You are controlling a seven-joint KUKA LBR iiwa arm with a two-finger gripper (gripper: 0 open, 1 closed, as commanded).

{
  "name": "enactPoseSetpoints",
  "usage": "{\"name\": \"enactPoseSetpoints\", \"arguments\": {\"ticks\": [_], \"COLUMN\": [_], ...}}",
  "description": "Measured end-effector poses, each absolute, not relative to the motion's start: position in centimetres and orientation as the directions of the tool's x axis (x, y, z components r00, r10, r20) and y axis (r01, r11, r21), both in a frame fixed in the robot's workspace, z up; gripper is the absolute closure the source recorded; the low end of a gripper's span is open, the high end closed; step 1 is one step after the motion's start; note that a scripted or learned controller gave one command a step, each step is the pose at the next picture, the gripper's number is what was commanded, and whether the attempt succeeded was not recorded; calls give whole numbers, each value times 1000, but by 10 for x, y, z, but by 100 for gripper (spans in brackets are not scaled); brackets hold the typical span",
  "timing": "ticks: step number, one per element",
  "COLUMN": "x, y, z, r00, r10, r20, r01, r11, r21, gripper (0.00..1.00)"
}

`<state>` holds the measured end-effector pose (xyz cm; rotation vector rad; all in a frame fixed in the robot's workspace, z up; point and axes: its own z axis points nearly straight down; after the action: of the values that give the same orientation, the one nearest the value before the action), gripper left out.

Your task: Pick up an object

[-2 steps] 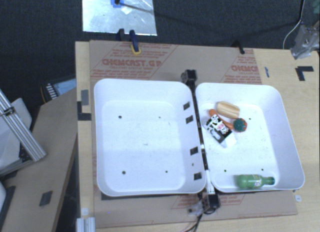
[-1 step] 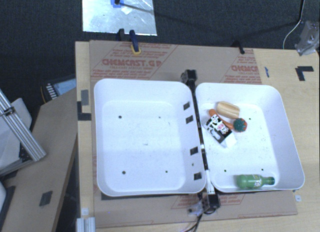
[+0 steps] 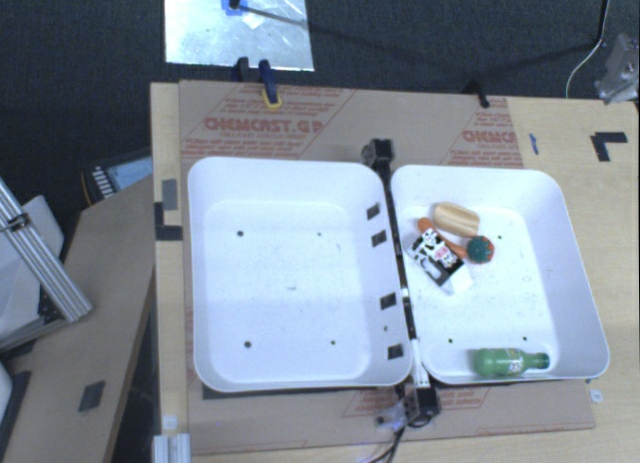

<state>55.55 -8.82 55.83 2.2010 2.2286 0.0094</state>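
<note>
Two white bins sit side by side on the bench, joined along the middle by a black hinge strip (image 3: 396, 271). The left bin (image 3: 200, 251) has just small dark dots on its floor. The right bin (image 3: 575, 281) holds all the objects. A tan bread roll (image 3: 456, 218) lies near the back, left of centre. Just in front of it is a black-and-white patterned toy (image 3: 433, 251), resting on a small white card (image 3: 452, 279), with a thin orange piece (image 3: 452, 244) between roll and toy. A teal ball (image 3: 481, 249) sits just right of the toy, touching or nearly touching the orange piece. A green bottle (image 3: 508, 361) lies on its side against the front wall, well apart from the cluster. My gripper: cannot tell how it stands, open or closed, or whether it has anything. A shiny metal sheet (image 3: 238, 11) lies on the dark floor beyond the bench.
</note>
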Motion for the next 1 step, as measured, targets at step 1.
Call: {"name": "enactPoseSetpoints", "arguments": {"ticks": [1], "x": [556], "y": [-88], "z": [570], "r00": [-17], "r10": [1000], "r20": [-3], "r01": [1000], "r11": [17], "r21": [14], "gripper": [100]}}
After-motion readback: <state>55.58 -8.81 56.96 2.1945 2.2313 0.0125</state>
